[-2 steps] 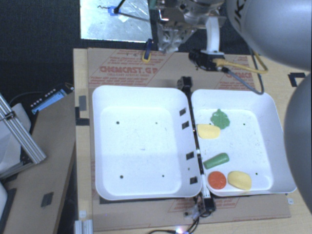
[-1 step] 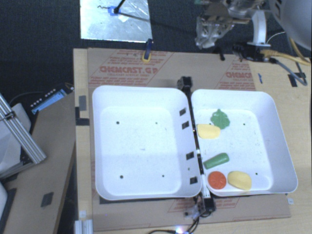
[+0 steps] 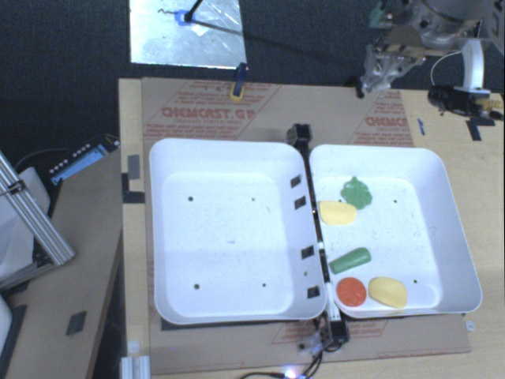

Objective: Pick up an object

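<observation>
The right bin holds several small objects. A green leafy piece lies near its back left, with a pale yellow piece just in front of it. Further forward lie a green cylinder, a red-orange round piece and a yellow lemon-like piece. My gripper hangs high at the top right, over the cardboard behind the right bin and well away from all the objects. Nothing shows in it.
The left bin sits beside the right one, with black clips along the shared edge. A shiny metal sheet lies at the back left, a yellow and blue clip below it. An aluminium frame stands at the left.
</observation>
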Robot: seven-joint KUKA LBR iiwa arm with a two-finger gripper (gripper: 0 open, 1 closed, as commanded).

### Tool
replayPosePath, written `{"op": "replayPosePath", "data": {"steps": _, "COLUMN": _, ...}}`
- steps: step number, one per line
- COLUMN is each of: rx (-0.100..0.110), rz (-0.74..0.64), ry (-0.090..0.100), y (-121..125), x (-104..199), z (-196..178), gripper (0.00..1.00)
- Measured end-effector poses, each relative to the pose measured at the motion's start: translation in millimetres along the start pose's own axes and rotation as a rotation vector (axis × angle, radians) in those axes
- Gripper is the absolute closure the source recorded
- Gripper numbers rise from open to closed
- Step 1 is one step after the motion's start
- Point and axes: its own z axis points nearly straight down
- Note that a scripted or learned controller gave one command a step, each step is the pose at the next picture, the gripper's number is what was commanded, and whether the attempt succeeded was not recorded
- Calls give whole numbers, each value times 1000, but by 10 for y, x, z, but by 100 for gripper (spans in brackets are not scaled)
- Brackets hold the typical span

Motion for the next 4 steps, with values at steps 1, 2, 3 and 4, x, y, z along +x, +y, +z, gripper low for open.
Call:
{"op": "replayPosePath", "data": {"steps": 1, "rx": -7, "rz": -17, "ry": 5, "y": 18, "x": 753, "z": -429, "gripper": 100}}
{"op": "replayPosePath", "data": {"steps": 2, "rx": -3, "rz": -2, "ry": 1, "y": 20, "x": -7, "z": -589, "gripper": 100}}
{"op": "replayPosePath", "data": {"steps": 3, "rx": -4, "rz": -11, "ry": 3, "y": 20, "x": 209, "z": -775, "gripper": 100}}
{"op": "replayPosePath", "data": {"steps": 4, "rx": -5, "rz": -11, "ry": 3, "y": 19, "x": 303, "z": -1246, "gripper": 100}}
